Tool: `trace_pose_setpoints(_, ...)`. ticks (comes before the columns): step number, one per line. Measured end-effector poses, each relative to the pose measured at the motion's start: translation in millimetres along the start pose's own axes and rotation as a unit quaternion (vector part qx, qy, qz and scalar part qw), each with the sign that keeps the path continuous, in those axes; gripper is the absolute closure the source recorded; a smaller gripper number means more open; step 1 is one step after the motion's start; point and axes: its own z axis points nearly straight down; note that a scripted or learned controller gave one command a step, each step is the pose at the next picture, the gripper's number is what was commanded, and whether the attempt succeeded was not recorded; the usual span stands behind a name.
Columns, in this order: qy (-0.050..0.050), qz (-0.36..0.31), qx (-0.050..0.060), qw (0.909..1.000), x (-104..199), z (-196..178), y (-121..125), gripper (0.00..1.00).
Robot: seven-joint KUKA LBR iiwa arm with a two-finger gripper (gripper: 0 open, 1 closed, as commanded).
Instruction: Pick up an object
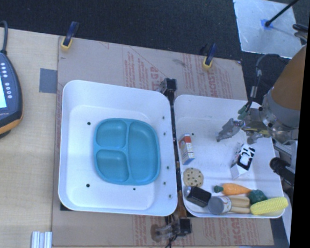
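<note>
Cardboard (149,71) covers a wooden bench, with two white bins side by side on it. Taking the right bin (210,107) as the landmark, its near edge is crowded: a yellow corn cob (269,205) at the near right corner, a green piece (257,196) just beside it, then a carrot (235,189) above a tan stick (240,203), a grey cylinder (219,205) and a black block (198,195) toward the near left. A round cookie (193,177) lies just behind the block, and a small red and white box (186,149) behind that, along the left wall. A black and white carton (244,158) lies toward the right side, mid-bin. Beyond it the gripper (231,129) hovers over the bin's far half, fingers spread apart with nothing between them. Left of the right bin, the left bin (72,140) carries a blue divided plate (126,151). Farther left sits an orange-edged pendant (1,96). Two clamps (69,36) pin the far cardboard edge.
</note>
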Motion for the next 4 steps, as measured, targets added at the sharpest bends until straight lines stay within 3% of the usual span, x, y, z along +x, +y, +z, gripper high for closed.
trace_pose_setpoints(1,-0.001,0.001,-0.001,1.0000,-54.5,-36.8,-13.9,0.00)
trace_pose_setpoints(2,-0.001,0.000,0.000,1.0000,-87.0,57.9,38.2,0.00)
trace_pose_setpoints(3,0.000,-0.001,0.001,1.0000,-86.7,127.9,4.4,0.00)
trace_pose_setpoints(4,-0.001,-0.001,-0.001,1.0000,-62.1,126.7,60.6,0.00)
